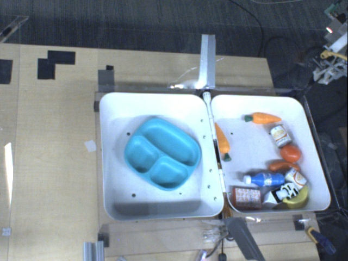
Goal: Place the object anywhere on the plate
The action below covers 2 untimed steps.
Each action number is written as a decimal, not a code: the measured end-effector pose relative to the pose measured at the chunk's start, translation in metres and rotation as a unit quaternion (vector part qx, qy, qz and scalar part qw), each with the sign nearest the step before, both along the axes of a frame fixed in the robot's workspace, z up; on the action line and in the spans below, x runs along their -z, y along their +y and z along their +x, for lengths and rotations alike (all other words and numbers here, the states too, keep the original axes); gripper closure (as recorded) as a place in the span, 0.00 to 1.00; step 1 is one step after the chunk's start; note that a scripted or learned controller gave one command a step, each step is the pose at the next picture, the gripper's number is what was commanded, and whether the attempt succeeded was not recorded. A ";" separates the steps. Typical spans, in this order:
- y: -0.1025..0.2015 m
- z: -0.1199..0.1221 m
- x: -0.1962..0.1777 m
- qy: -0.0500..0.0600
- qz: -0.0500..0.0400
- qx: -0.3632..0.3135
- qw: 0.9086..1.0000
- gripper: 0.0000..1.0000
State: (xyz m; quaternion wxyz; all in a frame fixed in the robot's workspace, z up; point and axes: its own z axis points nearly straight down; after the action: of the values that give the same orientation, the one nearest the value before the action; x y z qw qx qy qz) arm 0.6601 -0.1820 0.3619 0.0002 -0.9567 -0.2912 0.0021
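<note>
So the blue plate (162,152) sits alone in the left bin (111,162), three compartments, tilted a bit diagonal. Everything I could grab is right of the plate, over the divider in the right bin (312,145). Closest to the plate is a carrot (222,141) lying right along the divider, long axis running up and down the view, green stem end pointing toward the bottom, I think, it's kinda small. I'd pinch it across the narrow middle, lift clear of the divider, then drop into the big compartment. Can't tell whether my claw is apart or together from here
</note>
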 end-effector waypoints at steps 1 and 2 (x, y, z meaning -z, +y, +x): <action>0.065 -0.054 0.134 0.001 0.002 -0.086 0.996 1.00; 0.136 -0.067 0.181 0.000 0.002 -0.168 0.986 1.00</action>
State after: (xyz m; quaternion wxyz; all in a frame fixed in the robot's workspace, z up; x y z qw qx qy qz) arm 0.5932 -0.0458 0.1810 0.0015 -0.8943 -0.4475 0.0016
